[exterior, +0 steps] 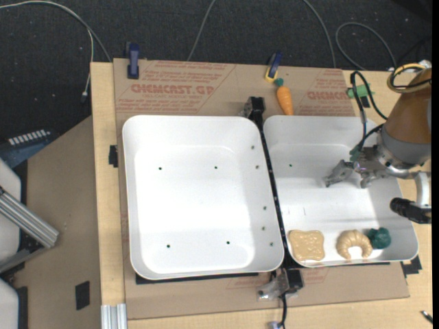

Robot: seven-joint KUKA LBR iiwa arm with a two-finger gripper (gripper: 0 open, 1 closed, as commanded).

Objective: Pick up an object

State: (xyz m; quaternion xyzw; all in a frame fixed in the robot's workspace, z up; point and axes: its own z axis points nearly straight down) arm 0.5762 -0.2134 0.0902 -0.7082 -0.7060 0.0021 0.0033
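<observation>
Arm (410, 125) reaching from right — gripper (341, 175) splayed, holding nothing, over right bin (302, 136).

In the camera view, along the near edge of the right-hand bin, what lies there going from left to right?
Flat tan cracker-like piece → croissant-shaped pastry → small dark green object, which sits right beside the pastry. The claw hangs farther back over the same bin, apart from all three.
</observation>
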